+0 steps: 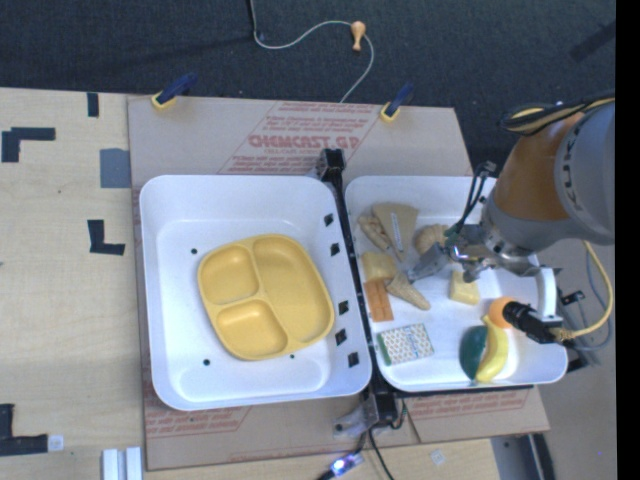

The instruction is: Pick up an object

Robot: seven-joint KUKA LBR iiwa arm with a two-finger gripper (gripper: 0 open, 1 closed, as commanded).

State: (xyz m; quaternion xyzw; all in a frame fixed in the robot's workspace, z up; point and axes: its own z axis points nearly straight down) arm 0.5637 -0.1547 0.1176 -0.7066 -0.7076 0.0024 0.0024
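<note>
- In the right bin, I am reaching my gripper down into a pile of small play food.
- I am not sure about my fingers. They are looking like one dark grey shape, so I cannot tell if they are apart or together, and I am not seeing anything caught between them.
- I am hovering right by a tan wedge. It is lying flat, just beside an orange strip and near a round tan lump.
- The wedge is probably light and hard, like plastic. It is looking smooth, so it may be slipping out if I am pinching the pointy end. I am thinking the wide middle is the best spot to squeeze, one finger on each long side.
- A pale cube is sitting near my wrist. It has flat sides, so it may be easier to hold.
- A flat checked pad is lying near the front. It is too thin to grab well.
- A yellow banana is resting against a green thing in the corner, close to the wall, so my fingers may be bumping there.
- In the left bin, a yellow tray is lying flat, well apart from me.
</note>
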